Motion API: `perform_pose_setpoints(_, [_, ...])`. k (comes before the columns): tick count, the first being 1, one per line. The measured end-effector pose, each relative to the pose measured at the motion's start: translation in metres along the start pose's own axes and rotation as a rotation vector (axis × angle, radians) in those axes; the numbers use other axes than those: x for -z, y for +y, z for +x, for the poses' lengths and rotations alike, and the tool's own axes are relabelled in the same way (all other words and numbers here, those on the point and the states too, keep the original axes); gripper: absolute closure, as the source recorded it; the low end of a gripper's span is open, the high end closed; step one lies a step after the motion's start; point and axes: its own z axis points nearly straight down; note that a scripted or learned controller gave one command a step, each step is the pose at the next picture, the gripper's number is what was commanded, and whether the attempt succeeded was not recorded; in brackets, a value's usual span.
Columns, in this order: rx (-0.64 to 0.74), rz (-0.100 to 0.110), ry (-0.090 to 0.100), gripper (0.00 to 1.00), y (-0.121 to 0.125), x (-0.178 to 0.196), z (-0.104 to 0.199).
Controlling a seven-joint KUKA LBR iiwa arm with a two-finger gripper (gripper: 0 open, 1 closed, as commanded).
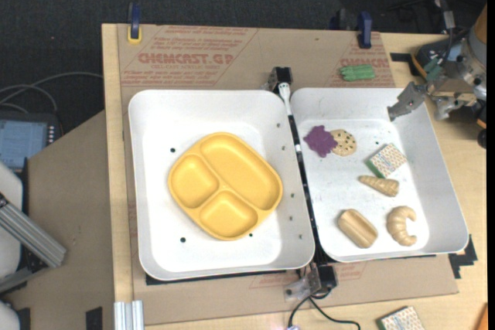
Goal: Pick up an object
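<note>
The right bin (448,189) holds several toy foods: a purple grape bunch (318,140), a chocolate-chip cookie (344,142), a green and white square piece (387,160), a small tan cone-shaped pastry (379,185), a tan bread roll (356,228) and a croissant (403,224). My gripper (405,101) hangs over the bin's far right corner, above and apart from all of them. It reaches in from the right edge. Nothing shows in it.
The left bin (147,166) holds a yellow divided plate (224,185). A green object (357,73) lies on the cardboard behind the right bin. Blue clamps (134,30) (363,28) hold the board's far edge. A small patterned piece (399,318) lies near the bench's front right.
</note>
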Motion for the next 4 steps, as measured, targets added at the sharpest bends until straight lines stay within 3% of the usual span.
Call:
perform_pose_setpoints(1, [-0.005,0.013,0.003,0.00,-0.027,-0.140,-0.038])
perform_pose_setpoints(2, [0.001,-0.003,-0.007,0.00,-0.006,-0.190,-0.008])
perform_pose_setpoints(3, [0.006,-0.014,-0.008,0.00,0.087,-0.185,0.026])
perform_pose_setpoints(4, [0.001,-0.013,-0.010,0.00,0.092,-0.184,0.065])
